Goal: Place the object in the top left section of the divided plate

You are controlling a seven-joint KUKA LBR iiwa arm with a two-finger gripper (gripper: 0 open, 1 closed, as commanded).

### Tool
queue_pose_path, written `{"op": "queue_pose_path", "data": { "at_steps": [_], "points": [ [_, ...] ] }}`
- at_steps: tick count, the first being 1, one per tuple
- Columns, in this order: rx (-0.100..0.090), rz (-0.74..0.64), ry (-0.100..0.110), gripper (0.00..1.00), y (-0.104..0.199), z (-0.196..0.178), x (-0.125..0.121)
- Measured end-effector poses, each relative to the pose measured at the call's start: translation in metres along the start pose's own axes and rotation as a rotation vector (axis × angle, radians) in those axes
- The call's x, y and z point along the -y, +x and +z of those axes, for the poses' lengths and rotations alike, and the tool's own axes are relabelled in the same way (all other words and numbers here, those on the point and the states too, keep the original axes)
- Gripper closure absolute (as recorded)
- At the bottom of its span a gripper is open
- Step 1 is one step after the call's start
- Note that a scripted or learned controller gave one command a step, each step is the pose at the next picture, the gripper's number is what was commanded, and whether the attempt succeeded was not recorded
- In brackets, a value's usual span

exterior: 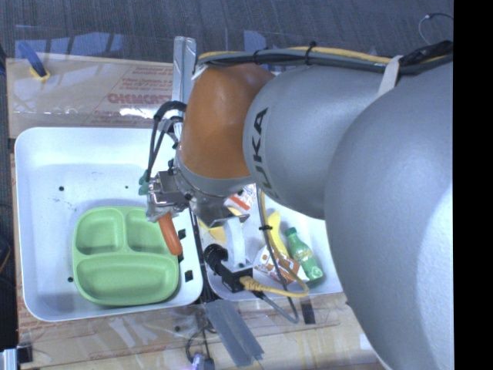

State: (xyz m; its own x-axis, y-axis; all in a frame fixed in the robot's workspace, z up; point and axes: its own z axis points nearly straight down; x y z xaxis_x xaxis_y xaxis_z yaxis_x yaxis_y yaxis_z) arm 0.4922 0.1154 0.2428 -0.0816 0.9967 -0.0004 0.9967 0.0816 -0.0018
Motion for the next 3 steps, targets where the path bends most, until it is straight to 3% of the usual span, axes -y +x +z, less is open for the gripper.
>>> {"op": "queue_pose_path", "data": {
  "at_steps": [1,2,3],
  "points": [
    [0.001,-0.084,0.003,1.0,0.0939,0.0442,-0.0347],
    [0.001,-0.083,0.002,0.0,0.0937,0.0438,-0.035],
    [0.001,-0.09,0.005,1.0,0.0949,0.0346,-0.0346]
  ]
}}
